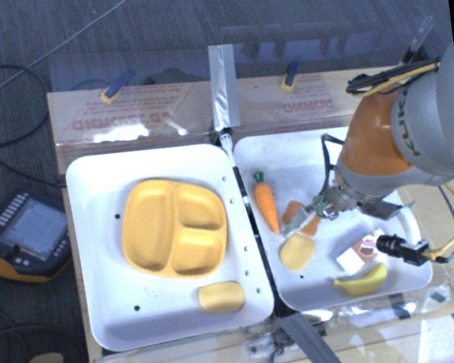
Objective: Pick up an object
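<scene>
Gripper (pixel 318 213) sat low in your right bin (pixel 323 284), placed to grasp the orange piece (pixel 295 211) beside the carrot (pixel 265 205); its closure could not be determined.

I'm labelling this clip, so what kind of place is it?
Probably a robot lab grasping bench: two white bins of toy food, a grey-and-orange arm, and a control pendant on carpet.

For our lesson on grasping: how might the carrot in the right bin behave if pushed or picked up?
The carrot is long and round, so it would probably roll sideways if nudged. It tapers, so a grip near the thin tip may slip. It looks like a stiff, light plastic toy.
</scene>
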### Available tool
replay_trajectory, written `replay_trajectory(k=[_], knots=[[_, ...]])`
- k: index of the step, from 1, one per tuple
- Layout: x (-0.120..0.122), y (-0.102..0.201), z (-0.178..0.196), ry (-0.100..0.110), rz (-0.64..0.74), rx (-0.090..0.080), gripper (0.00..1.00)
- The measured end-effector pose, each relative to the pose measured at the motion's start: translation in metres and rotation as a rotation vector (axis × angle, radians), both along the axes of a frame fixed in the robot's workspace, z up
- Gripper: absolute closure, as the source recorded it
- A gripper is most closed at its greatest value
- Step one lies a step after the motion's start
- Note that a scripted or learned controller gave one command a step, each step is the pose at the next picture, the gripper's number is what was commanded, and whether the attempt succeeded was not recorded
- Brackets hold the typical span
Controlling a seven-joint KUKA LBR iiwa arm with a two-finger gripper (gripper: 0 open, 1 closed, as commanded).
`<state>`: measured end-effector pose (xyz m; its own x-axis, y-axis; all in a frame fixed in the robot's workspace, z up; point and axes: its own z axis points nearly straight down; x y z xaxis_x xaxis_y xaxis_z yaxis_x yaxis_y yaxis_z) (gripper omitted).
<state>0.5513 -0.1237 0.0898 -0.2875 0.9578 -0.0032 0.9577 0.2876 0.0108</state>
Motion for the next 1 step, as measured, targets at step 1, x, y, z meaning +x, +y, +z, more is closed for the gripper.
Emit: replay_trajectory(k=[1], knots=[[0.0619,-0.0007,-0.0005,-0.001,0.097,-0.003,0.00]])
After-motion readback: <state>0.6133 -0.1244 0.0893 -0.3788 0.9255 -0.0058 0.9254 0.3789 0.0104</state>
